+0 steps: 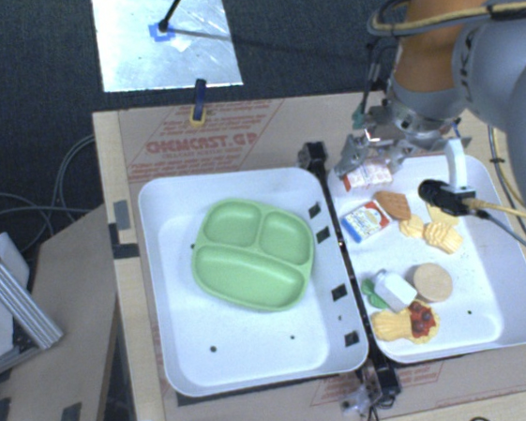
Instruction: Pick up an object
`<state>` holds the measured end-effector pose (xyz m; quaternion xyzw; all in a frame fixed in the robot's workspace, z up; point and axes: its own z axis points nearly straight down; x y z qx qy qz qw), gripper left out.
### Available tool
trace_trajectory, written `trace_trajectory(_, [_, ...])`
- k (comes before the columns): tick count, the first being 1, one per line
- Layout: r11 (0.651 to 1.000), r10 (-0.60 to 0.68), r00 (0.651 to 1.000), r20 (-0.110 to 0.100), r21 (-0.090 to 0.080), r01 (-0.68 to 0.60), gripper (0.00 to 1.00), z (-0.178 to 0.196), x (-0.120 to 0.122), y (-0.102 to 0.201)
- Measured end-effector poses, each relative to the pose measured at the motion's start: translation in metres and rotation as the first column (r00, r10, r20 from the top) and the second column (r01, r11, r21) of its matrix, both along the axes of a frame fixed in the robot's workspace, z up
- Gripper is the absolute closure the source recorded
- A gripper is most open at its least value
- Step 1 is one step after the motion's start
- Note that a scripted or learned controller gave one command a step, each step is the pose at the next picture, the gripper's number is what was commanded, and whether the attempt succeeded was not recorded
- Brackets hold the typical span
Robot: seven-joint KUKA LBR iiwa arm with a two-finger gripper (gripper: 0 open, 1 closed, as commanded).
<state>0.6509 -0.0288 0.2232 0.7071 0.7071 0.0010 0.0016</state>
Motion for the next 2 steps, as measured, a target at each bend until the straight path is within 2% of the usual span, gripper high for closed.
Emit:
trace_trajectory(1, [1.000,0.004,1.000,-0.001,0.000,-0.004,1.00,-0.004,0.001,0.004])
trace_trajectory(2, [1.000,0.001,1.000,-0.001,0.001,-0.001,1.00,0.009,-0.007,0.002])
